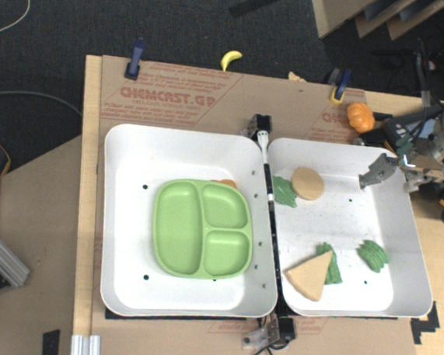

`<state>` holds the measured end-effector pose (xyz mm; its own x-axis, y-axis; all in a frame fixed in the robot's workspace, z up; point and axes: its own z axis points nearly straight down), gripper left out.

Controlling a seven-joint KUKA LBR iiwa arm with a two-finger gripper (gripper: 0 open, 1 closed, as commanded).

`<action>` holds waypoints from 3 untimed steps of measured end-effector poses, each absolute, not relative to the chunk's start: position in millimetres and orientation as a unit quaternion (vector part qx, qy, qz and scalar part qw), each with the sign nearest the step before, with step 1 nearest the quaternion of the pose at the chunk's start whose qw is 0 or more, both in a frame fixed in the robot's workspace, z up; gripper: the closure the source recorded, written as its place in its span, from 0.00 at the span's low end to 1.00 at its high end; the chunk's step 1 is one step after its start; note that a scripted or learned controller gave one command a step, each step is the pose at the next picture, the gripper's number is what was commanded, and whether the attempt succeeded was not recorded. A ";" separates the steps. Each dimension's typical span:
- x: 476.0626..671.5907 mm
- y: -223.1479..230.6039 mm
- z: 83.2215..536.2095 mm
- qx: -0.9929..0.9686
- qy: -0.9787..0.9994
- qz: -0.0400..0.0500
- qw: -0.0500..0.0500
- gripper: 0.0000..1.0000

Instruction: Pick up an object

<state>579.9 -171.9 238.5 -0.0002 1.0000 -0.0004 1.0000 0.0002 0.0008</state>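
The right bin [397,307] holds a round tan cookie [308,183] with a green leaf piece [283,191] beside it. A tan wedge [309,276] lies near the front, with a green leaf [329,263] against it. Another green leaf [373,255] lies to the right. My gripper [394,174] hangs over the bin's far right corner, open, with nothing between its fingers. It is well right of the cookie and clear of every object.
The left bin [122,202] holds a green divided plate [201,228] with a small orange thing [224,182] peeking out behind it. An orange toy [360,117] and a yellow piece [230,58] lie beyond the bins. Blue clamps [134,60] grip the board's far edge.
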 end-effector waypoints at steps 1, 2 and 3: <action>522.3 -161.1 283.0 0.708 0.707 0.001 0.000 0.00; 477.2 -135.9 278.9 0.707 0.707 -0.001 -0.002 0.00; 476.9 -108.2 121.8 0.707 0.707 -0.003 -0.006 0.00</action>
<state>476.9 -108.2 121.8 -0.0010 1.0000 0.0050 0.9999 0.0011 -0.0127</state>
